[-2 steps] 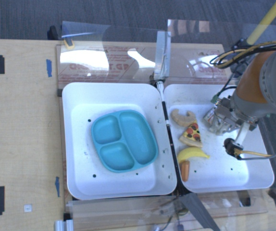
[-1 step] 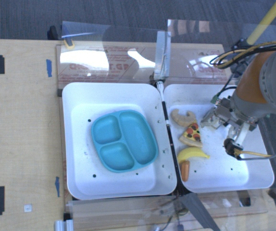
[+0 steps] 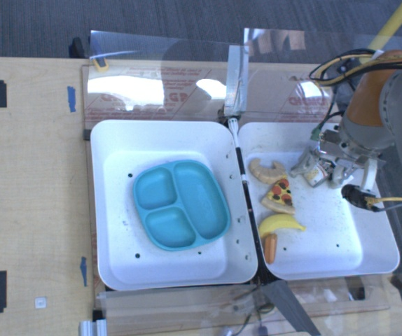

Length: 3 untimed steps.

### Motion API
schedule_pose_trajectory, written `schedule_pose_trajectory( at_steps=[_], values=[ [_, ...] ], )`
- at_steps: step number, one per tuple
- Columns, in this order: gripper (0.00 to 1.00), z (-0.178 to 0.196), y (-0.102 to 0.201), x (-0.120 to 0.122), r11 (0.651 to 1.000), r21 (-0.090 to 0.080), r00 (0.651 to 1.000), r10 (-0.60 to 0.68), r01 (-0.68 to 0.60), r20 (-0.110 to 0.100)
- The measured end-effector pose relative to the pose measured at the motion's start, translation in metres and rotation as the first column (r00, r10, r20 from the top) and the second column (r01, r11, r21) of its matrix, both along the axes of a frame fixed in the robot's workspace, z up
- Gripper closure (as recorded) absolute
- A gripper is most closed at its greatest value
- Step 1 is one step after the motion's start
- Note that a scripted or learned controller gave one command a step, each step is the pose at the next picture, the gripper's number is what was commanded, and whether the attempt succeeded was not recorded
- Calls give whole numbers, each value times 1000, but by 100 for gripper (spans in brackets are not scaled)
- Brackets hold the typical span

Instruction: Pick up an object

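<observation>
the toy food sits in the right bin (image 3: 379,257), near its left side: a tan croissant (image 3: 266,169), a pizza slice (image 3: 279,195) just below it, a yellow banana (image 3: 279,223) under that, and a small carrot (image 3: 269,247) touching the banana's low end. my gripper (image 3: 325,170) hangs over the same bin, just to the right of the croissant and pizza. i cannot tell what the hand is doing from here. i think the croissant is my best pick, since it is nearest. i would slide left, line up over its middle, go straight down, then squeeze gently. the left bin (image 3: 110,187) holds a blue divided plate (image 3: 181,204).
</observation>
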State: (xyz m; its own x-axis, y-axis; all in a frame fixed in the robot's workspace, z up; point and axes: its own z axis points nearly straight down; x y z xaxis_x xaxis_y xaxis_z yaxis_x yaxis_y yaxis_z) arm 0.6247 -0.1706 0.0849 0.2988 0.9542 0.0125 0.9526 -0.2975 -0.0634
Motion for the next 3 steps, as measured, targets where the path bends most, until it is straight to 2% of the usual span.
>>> schedule_pose_trajectory(
  at_steps=[1, 2, 3],
  values=[
    [100, 10, 1, 0, 1000, -1, 1000, 5, -5, -3],
    [100, 78, 69, -57, 919, -31, 917, 395, -394, 59],
    [0, 76, 68, -59, 919, -29, 918, 393, -392, 56]
  ],
)
